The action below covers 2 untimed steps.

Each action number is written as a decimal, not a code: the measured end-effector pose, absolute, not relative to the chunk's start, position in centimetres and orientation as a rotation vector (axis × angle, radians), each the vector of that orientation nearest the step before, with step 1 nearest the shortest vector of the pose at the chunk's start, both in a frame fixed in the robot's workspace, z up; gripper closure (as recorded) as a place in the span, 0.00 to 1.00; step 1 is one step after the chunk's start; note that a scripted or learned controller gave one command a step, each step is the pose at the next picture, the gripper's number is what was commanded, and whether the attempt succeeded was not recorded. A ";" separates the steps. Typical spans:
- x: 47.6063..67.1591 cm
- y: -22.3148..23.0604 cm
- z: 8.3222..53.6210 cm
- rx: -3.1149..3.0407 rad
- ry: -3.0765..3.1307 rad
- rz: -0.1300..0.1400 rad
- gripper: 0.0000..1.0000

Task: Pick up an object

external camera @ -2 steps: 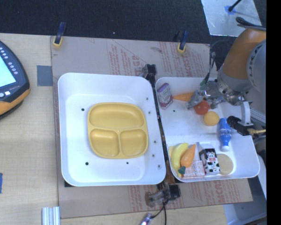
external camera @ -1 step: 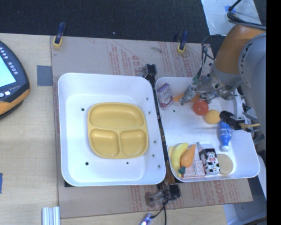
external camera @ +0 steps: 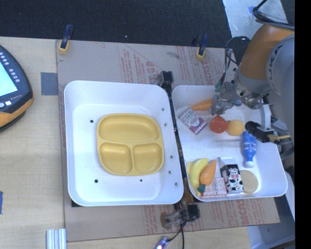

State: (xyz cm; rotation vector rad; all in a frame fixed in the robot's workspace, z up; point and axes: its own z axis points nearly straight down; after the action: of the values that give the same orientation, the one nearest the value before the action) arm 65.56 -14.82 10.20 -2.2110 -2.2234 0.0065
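The gripper (external camera: 220, 104) hangs low over the far part of the right bin (external camera: 280, 191), close to its far edge; its fingers are too small and dark here to tell whether they are spread or pressed together, and nothing can be seen between them. An orange carrot (external camera: 201, 106) lies just beside it, toward the divider between the bins, its long axis running roughly along the far edge, and it seems to touch the gripper at its nearer end, though that is not certain. Just nearside of the gripper sit a red tomato (external camera: 218, 124) and a yellow round fruit (external camera: 236, 127), side by side. A small printed packet (external camera: 192, 121) lies near the divider. A blue bottle (external camera: 249, 148) lies toward the bin's right wall, its length pointing from far to near. Along the near edge sit a banana (external camera: 195, 171), a second carrot (external camera: 208, 172), a small carton (external camera: 232, 177) and a tan round cookie (external camera: 249, 181). The left bin (external camera: 78, 139) carries a yellow divided plate (external camera: 129, 143) at its middle.
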 end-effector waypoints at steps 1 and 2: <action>63.4 -17.4 9.2 -2.216 -2.223 0.005 1.00; 63.4 -17.4 9.2 -2.216 -2.223 0.005 0.00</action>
State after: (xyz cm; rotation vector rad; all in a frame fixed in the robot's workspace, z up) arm 63.37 -17.41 9.17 -2.2159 -2.2233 0.0049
